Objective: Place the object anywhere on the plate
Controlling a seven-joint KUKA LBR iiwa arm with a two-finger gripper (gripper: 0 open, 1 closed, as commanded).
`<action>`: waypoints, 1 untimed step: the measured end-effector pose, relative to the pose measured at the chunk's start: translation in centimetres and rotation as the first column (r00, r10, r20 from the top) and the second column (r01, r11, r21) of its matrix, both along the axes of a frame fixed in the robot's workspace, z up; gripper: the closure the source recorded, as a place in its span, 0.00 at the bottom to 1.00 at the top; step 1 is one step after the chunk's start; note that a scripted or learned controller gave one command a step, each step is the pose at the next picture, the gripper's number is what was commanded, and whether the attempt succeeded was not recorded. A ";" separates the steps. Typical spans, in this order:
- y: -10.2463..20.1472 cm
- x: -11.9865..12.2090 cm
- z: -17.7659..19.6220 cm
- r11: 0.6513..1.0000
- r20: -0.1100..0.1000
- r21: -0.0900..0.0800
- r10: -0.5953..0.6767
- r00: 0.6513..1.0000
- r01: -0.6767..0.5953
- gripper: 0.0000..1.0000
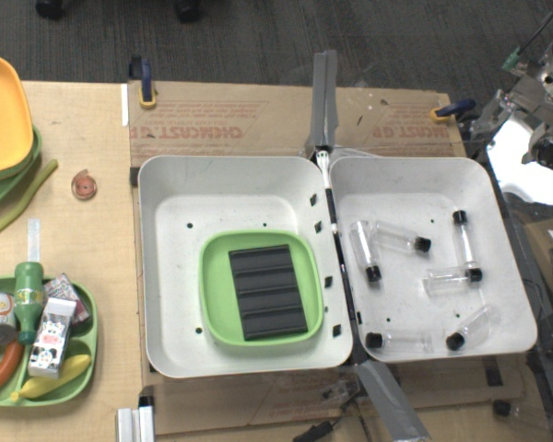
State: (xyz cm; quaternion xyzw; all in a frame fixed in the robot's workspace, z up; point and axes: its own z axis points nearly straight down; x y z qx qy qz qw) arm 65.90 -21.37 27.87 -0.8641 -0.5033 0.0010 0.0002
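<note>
Vials wait in the bin, claw parked off to the side

Claw sits at the far rim of the right bin, partly cut off by the frame edge. It is blurred there, so I cannot tell whether it is apart or together, and nothing can be seen in it.

Clear vials with black caps lie scattered in the bin below and ahead of the claw, some just beside each other and some crossing. The nearest vial lies almost straight below the claw, with another touching or nearly touching its lower end. The plate, green with a dark ridged insert, rests in the left bin, well beyond the vials from the claw, across the wall between the bins. By the look of it, no vial has been moved to the plate yet.

The step in hand seems to be the pick. To do it well:
- choose a vial lying apart from its neighbours
- come straight down across its narrow width, not along its length
- close near the middle of the tube, since smooth round plastic will likely roll or slip
- lift high enough to clear the wall between the bins before crossing
- lower close to the insert before letting go, so the vial does not bounce off
</note>
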 end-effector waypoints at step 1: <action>-0.1 0.0 0.6 0.998 0.000 0.000 -0.065 0.998 0.065 0.00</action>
